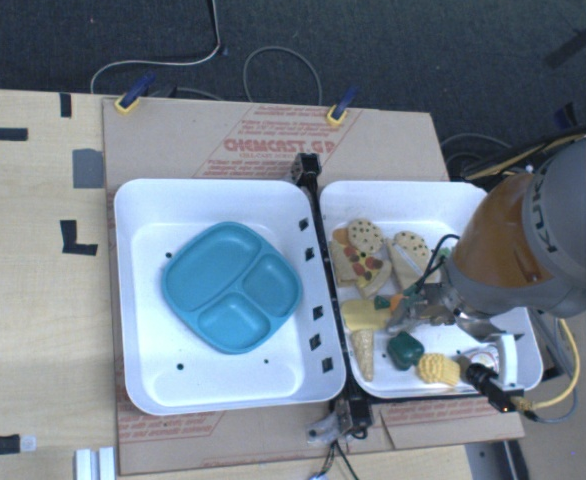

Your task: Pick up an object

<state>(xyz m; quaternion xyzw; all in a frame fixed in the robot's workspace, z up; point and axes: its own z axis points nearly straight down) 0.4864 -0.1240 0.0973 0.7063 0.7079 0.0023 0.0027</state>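
At the left-centre of the frame, the left shallow white bin (133, 268) held a sky-blue plastic tray with three compartments (233, 286), lying flat and well apart from the arm. Right of the black divider, the right white bin (423, 193) carried the toy food: a flat tan slice with red spots (358, 258) and a pale bread-like piece (410, 251) toward its upper part, a yellow wedge (361, 316) and a cream cone-like piece (362, 353) along its left side, a small dark green rounded piece (406, 349) and a yellow corn-like piece (436, 370) toward the bottom. The end effector (413, 310) hung low over the middle of this bin, reaching in from the right. Whether it was closed on anything could not be told. The green piece lay just below it in the frame, seemingly the nearest pick, calling for a short shift toward the bottom edge; its shape showed no clear long axis.
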